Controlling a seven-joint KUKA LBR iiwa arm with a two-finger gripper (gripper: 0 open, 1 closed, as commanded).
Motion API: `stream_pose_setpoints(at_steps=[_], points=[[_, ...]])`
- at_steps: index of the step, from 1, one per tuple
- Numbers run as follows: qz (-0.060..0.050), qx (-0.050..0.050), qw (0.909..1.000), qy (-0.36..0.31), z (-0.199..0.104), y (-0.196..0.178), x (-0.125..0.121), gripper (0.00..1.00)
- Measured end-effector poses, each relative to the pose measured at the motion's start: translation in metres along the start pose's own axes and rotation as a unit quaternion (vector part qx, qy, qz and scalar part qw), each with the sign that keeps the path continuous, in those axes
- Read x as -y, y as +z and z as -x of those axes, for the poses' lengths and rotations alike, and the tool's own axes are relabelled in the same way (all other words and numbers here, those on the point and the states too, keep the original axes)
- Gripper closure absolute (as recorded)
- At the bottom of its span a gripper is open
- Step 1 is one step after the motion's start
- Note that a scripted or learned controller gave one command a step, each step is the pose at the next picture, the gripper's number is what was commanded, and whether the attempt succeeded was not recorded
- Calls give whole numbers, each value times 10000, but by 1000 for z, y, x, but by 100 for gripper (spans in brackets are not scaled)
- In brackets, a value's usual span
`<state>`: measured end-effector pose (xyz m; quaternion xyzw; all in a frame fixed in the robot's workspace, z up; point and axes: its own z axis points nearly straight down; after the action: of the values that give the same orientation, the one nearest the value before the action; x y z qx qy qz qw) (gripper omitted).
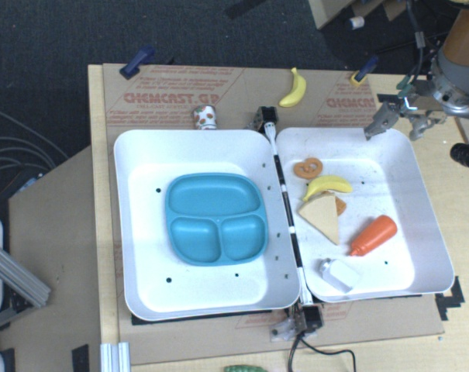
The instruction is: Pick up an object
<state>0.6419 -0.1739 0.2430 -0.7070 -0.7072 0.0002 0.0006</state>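
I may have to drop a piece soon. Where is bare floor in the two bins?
Left bin: bare margins all round the blue tray, widest near its front edge. Right bin: bare along the far right, behind the orange bottle. Crowded: the pretzel, banana and sandwich wedge by the divider.

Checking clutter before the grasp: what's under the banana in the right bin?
The banana overlaps the top of the tan wedge; a small orange piece peeks out beside them. Whatever else lies beneath is covered.
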Motion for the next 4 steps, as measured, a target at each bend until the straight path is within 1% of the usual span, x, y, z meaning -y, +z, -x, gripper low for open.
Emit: stream_pose_setpoints(at_steps=[1, 2, 3, 4], points=[[12, 3, 10000, -6, -34, 158, -25, 0], [20, 8, 10000, -11, -34, 147, -26, 100], [16, 7, 10000, -11, -34, 148, -26, 0], [27, 11, 10000, -15, -34, 137, -26, 100]])
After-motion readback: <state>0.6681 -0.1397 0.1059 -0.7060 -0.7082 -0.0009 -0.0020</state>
